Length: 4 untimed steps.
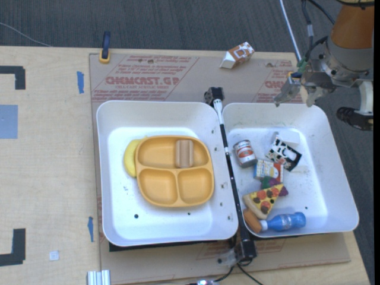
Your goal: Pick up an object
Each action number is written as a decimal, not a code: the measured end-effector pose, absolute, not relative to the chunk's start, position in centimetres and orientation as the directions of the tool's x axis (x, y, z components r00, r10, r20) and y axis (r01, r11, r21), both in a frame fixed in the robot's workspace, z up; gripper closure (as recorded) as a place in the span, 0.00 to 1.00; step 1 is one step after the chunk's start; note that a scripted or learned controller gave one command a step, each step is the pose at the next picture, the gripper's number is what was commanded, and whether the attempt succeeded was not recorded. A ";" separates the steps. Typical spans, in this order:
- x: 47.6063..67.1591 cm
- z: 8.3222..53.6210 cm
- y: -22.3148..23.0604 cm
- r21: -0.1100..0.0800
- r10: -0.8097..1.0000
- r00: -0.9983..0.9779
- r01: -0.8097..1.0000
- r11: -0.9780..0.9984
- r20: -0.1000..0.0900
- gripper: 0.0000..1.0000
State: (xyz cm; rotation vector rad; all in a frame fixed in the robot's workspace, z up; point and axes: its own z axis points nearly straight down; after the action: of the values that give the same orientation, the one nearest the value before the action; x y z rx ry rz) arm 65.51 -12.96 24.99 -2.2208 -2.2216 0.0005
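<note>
Hand (298,92) above right bin (338,177), toys (270,177) below

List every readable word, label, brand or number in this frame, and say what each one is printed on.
"CHEMCAST GP", red print, partly legible, on the brown cardboard sheet under the two white bins.
Further red print on the same sheet near the right bin: too blurred to read.
Small red and white can: label too small to read.
Black and white patterned item: markings unreadable.
Small brown and white carton: print unreadable.

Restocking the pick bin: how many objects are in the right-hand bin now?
6: can, black-and-white piece, small carton, pizza slice, blue bottle, orange item. More may hide beneath.
</note>
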 end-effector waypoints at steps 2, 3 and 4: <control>63.2 12.4 -11.2 0.019 1.000 -0.002 1.000 0.002 -0.005 0.00; 62.8 12.4 -11.2 0.023 1.000 -0.001 1.000 0.002 -0.006 0.00; 62.8 12.4 -11.2 0.024 1.000 -0.002 1.000 0.002 -0.007 0.00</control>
State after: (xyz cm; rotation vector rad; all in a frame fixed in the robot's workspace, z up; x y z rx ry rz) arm 62.79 -11.22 12.38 -2.2344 -2.2388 -0.0191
